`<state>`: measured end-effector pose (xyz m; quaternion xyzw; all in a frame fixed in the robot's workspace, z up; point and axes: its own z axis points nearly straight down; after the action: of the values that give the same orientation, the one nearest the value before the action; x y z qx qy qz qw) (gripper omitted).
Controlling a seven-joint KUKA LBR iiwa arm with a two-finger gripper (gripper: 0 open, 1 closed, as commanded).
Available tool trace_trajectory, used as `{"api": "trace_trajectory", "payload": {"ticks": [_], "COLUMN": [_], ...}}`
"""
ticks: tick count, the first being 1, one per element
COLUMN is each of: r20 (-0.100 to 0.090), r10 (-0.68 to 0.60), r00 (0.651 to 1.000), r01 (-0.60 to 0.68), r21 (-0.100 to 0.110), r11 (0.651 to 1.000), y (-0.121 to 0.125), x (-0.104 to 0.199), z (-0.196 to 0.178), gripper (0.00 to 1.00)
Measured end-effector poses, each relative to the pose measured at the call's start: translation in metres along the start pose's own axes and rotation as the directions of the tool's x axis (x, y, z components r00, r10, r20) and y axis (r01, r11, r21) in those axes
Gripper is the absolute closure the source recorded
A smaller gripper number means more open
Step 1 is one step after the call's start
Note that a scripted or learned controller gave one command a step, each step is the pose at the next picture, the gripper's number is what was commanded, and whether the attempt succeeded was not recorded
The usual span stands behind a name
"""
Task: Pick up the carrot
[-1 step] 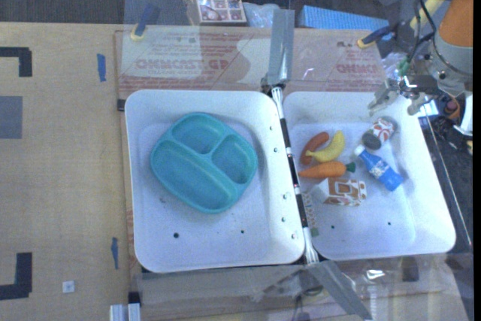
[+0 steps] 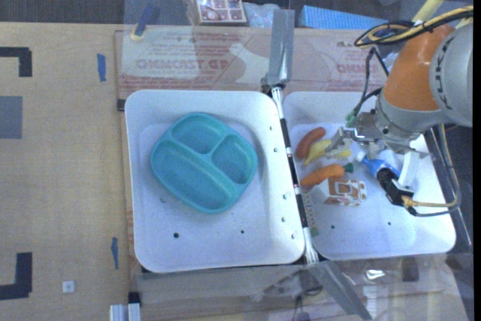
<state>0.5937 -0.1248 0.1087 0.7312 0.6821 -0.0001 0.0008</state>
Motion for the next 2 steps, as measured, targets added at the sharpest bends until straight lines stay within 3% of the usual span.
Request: {"api": "trace_trajectory", "payload": {"ticks": [1,2], "r20": [-0.001,0.0], "r10": [0.13,0.233], "r00": [0.991,0.973], "r01": [-0.13,-0.233], "r21": [-0.02,-0.01], "r11": [0.991,0.973], "y": [-0.022,-0.014], "x": [0.007,0.027], "z": [0.009,0.022], "gripper": [0.0,0.0]}}
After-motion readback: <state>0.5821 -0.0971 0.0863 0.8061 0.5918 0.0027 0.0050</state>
